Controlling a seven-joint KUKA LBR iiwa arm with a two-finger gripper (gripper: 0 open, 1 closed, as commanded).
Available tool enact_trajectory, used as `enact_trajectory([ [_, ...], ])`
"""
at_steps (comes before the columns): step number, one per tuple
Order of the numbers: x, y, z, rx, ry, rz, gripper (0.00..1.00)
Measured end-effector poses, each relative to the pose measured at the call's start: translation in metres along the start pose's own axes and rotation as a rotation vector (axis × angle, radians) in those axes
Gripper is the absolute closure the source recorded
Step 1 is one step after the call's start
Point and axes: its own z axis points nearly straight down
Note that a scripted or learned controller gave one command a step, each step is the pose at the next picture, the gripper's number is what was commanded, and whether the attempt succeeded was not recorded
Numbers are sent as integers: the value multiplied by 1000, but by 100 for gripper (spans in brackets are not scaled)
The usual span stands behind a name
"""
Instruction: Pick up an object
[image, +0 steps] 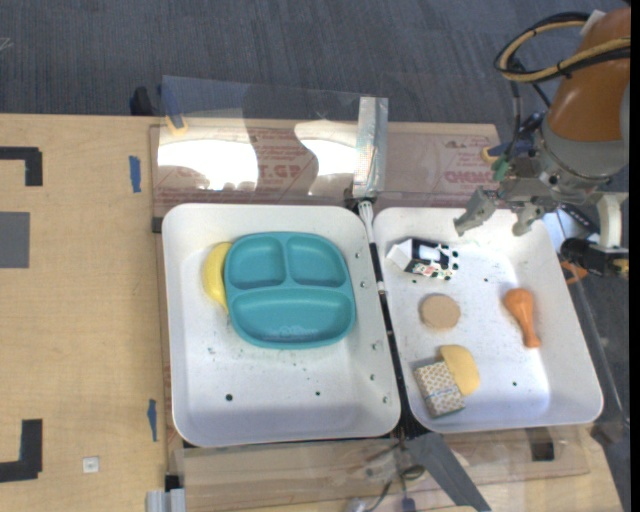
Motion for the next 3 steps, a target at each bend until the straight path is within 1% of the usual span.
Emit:
enact_trajectory([
  [1, 0, -2, 26, 1, 0, -236, 0],
  [2, 15, -56, 151, -12, -3, -378, 0],
  [3, 21, 5, 152, -12, -3, -117, 0],
])
